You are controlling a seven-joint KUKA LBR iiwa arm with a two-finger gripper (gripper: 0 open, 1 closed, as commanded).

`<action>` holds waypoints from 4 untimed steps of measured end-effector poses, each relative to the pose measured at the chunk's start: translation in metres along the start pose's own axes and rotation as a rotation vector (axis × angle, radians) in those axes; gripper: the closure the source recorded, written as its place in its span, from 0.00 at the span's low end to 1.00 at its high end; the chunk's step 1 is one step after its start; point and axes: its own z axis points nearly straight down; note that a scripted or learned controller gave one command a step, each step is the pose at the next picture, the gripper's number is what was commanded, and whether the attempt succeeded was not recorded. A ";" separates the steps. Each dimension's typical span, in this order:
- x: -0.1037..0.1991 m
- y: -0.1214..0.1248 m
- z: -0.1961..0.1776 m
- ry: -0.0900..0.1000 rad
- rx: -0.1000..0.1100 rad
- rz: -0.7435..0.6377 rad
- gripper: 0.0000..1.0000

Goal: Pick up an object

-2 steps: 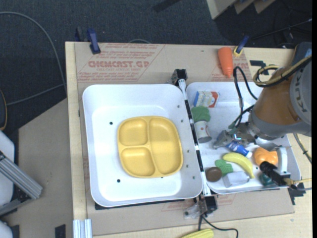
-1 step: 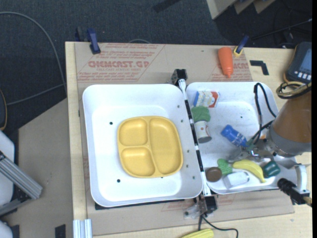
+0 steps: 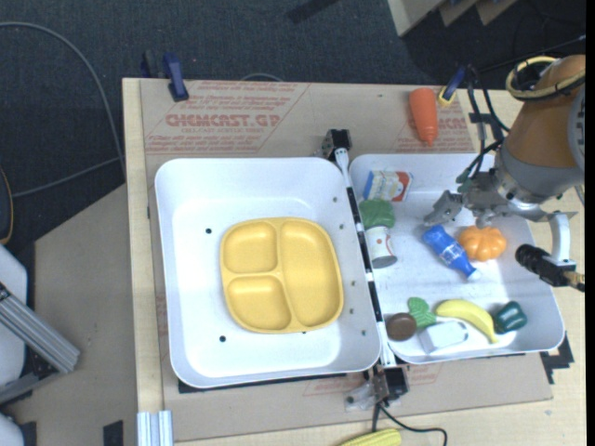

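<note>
The yellow divided plate [image 3: 281, 275] lies alone in the left bin [image 3: 177, 249], well apart from the crowded right bin [image 3: 548, 319], and I take it as the landmark. Right of the plate, the blue bottle [image 3: 449, 250] and the orange fruit [image 3: 482, 242] lie touching, just below the gripper [image 3: 476, 207]. Whether its jaws stand open or closed I cannot tell; nothing visibly sits between them. The risk, I judge, is a miss: the round fruit could roll or the bottle skid off when nudged, since the two crowd each other. Farther below, right of the plate's lower edge, the banana [image 3: 469, 316] lies among small toys. The bins sit on a cardboard-covered bench [image 3: 232, 119] over dark carpet [image 3: 74, 26].
</note>
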 end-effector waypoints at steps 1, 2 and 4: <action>0.011 -0.007 0.056 0.002 0.006 0.001 0.00; 0.011 -0.006 0.045 0.001 0.002 0.001 1.00; 0.127 -0.006 -0.045 0.001 0.001 0.000 1.00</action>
